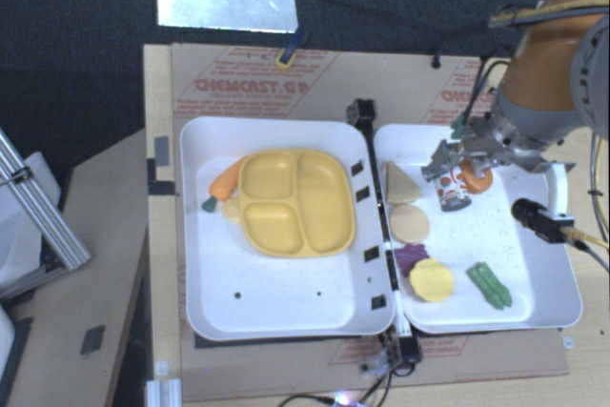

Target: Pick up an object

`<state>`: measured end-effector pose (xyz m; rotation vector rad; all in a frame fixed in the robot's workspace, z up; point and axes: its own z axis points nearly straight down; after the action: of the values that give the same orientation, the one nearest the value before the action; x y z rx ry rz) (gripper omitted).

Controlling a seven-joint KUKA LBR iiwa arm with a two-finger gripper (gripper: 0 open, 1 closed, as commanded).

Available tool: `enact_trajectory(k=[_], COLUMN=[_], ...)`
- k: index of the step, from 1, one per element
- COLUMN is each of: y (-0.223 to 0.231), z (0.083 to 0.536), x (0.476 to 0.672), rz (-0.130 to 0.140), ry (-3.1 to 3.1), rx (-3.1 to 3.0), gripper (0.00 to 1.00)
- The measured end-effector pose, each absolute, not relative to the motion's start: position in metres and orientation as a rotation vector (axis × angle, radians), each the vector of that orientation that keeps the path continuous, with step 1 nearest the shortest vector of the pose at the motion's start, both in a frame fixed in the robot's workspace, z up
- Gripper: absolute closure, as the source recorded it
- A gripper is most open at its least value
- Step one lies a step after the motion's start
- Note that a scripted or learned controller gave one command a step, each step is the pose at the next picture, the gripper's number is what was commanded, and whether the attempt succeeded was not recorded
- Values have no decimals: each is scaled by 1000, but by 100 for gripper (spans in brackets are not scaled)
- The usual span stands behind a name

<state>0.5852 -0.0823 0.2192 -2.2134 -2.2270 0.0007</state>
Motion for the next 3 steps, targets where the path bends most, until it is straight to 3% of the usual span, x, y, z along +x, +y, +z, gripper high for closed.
enact_trajectory(k=[1, 3], y=[-84, -83], z=[233, 216], x=[563, 570], rz=[-1, -2], ry=[-2222, -2224], rx=[-2221, -2221], gripper=[100, 100])
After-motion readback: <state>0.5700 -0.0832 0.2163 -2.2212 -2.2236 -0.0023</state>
